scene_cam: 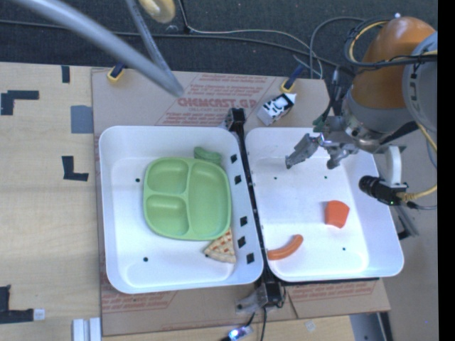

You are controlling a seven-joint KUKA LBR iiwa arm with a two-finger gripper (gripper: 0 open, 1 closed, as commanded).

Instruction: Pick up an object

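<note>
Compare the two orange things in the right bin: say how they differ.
The orange block is short and chunky with a squarish outline; the orange sausage is long, thin and slightly curved. The block lies nearer the bin's right wall, the sausage near the divider at the left. The gripper touches neither. Both rest loose on the right bin floor.

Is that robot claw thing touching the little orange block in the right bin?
Apart. The camera view shows bare white bin floor between the end effector near the right bin's top and the orange block lower down.

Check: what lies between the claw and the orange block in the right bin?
Nothing: in the camera view, only bare white bin floor separates the open claw from the orange block.
</note>
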